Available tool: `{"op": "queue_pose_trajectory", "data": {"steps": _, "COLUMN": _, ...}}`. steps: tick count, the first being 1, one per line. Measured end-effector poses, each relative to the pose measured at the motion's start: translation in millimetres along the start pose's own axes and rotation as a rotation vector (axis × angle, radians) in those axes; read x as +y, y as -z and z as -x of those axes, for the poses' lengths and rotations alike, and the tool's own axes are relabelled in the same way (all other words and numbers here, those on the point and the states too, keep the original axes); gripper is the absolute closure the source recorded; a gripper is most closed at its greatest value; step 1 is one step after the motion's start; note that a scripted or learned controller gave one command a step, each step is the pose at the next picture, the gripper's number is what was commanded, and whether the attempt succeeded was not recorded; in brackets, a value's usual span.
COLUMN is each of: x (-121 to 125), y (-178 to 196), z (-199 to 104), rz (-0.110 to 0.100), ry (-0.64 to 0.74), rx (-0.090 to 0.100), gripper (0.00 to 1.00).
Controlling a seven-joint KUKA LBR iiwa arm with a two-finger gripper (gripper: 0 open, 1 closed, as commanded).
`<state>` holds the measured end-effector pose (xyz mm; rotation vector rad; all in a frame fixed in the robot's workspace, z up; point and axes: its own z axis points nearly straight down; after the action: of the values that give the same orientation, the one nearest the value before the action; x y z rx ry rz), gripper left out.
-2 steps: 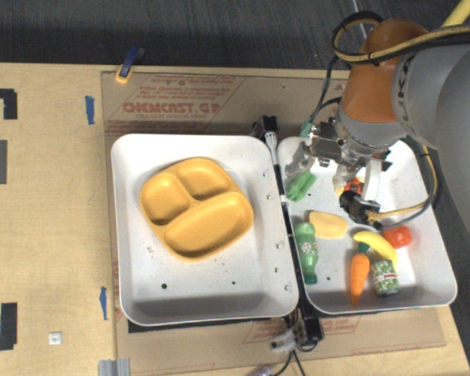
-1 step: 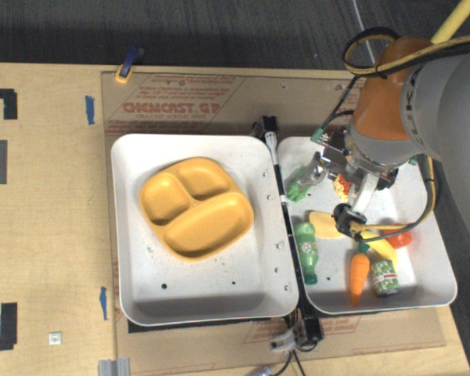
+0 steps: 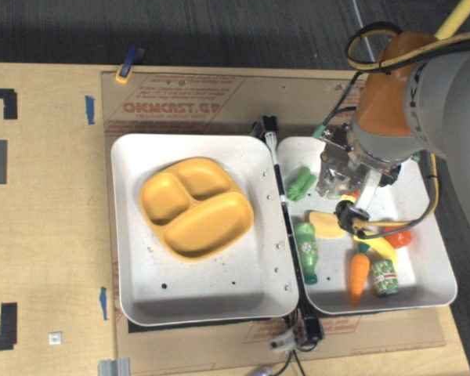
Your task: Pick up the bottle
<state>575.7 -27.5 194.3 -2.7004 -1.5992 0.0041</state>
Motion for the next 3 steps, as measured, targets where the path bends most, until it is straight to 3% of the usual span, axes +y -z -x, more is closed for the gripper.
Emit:
{"op": "queue_pose_trajectory", "data": {"steps": 1, "x": -35.3, "y": -10.2, "z": -39.0, "rz": -0.001, "ry": -0.128, "rx": 0.000, "gripper": 1.00}}
{"op": "queue_pose_trajectory", "data": {"steps": 2, "x": -107.6, "y": -10.4, "z": -64.3, "rz": 0.000, "ry": 0.278, "rx": -0.001, "gripper": 1.00}}
{"op": "queue_pose_trajectory", "data": {"steps": 3, "x": -105.8, "y": 77.5, "z": 7.0, "rz": 0.006, "ry": 0.551, "rx": 0.000, "gripper": 1.00}}
